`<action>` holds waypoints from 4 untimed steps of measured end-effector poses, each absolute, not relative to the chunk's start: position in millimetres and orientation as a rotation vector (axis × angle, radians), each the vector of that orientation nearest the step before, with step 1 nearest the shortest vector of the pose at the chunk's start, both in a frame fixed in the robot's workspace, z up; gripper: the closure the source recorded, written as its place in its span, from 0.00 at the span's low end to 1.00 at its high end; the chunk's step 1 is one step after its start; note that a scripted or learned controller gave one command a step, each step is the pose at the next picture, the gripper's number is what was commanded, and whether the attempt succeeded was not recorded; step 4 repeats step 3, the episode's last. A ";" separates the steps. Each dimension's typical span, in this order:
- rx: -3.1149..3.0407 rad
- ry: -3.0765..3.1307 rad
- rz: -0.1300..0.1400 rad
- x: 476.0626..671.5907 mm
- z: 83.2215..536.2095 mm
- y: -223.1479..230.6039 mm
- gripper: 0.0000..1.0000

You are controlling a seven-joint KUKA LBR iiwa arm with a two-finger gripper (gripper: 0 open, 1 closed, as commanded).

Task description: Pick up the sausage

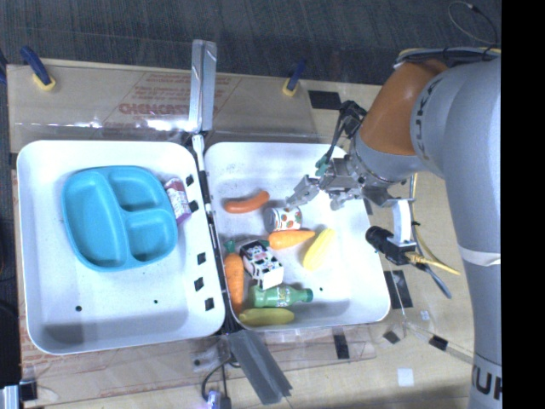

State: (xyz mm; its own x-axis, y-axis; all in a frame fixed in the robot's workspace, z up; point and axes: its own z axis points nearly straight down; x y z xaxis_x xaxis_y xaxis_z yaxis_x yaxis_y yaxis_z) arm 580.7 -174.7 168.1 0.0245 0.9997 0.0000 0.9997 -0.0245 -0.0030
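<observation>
We've got the sausage (247, 201) lying loose in the right bin (358, 301), up near the divider. The gripper (300, 192) hangs just right of it, holding nothing; can't tell how wide it's open. The left bin (43, 254) holds a blue tray (119, 214).

A robotics lab: a grey industrial arm (464, 143) with an orange band reaches over a plywood surface (255, 88) bearing two white bins (51, 313), held with blue clamps (38, 68) at its far edge, loose cables (473, 11) trailing on dark carpet (255, 7) beyond
</observation>
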 end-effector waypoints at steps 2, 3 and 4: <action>-2.015 -2.403 0.004 617.5 107.3 -108.5 1.00; -2.002 -2.421 0.001 646.6 231.3 -45.5 1.00; -2.002 -2.421 0.001 646.6 231.3 -45.5 1.00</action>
